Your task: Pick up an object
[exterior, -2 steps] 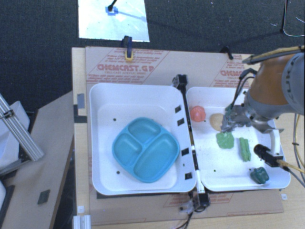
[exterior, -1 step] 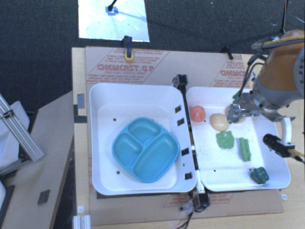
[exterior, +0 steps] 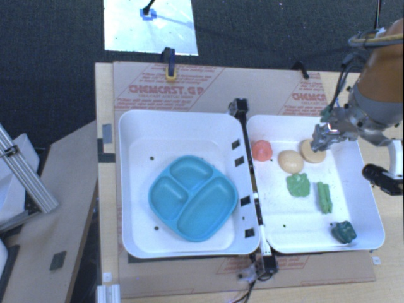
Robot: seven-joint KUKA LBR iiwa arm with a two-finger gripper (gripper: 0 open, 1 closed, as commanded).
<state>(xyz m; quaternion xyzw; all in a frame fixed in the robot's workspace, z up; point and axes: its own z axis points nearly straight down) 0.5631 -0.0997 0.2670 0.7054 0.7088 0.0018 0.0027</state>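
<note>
Item: left bin, white, on the table; we find a blue divided plate in it.

Item: right bin, white; we count a red-pink piece near the divider, a tan egg-shaped piece beside it, a pale round piece toward the back, a green leafy piece, a green stick, and a dark teal piece in the near corner.

Item: pincer, reaching in from the right, directly over the pale round piece. We cannot tell how its jaws stand or whether it grips anything.
</note>
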